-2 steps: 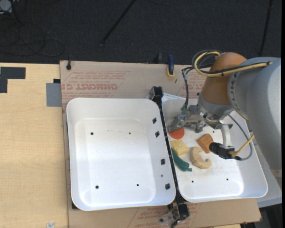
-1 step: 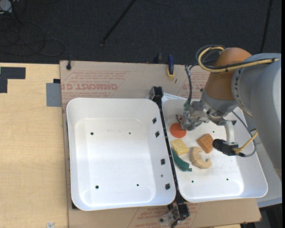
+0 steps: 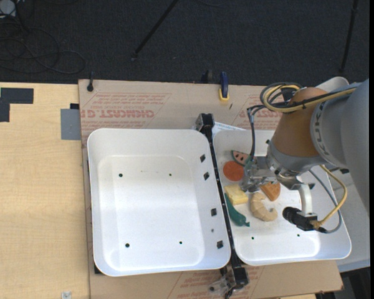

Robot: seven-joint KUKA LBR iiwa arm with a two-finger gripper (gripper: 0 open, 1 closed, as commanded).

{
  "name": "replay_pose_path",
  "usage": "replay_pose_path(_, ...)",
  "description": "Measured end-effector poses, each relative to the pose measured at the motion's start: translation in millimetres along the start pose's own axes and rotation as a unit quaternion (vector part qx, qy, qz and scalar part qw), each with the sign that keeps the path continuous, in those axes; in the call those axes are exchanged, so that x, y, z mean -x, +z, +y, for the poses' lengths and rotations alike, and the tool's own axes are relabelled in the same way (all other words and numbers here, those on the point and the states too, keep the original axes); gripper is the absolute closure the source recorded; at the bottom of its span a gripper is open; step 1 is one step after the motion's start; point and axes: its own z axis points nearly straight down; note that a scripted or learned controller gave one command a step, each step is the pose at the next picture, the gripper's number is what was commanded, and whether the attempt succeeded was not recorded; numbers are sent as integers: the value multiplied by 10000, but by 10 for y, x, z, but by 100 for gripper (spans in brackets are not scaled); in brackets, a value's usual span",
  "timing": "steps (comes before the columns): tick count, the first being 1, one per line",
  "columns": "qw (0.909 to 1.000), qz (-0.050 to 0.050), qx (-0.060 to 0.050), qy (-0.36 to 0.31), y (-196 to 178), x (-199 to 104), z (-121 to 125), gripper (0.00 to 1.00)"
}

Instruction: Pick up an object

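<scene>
Plastic toy food lay clustered in the right bin (image 3: 336, 245); the beige piece (image 3: 262, 208) looked light, stiff and slippery (best pinched across its middle). Whether the tool (image 3: 257, 180) was open, I cannot tell.

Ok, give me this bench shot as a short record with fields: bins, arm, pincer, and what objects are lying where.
left bin: white, shallow
right bin: white, holds all the objects
arm: reaches in over right bin
pincer: low among the objects; finger state unclear
objects: red-orange piece, yellow block, beige lump, green piece, orange piece
clamp: blue, rear board edge
</scene>
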Motion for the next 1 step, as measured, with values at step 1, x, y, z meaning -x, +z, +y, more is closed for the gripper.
replay_pose_path(1, 10000, -6, 24, -2, -7, -114, 43, 100)
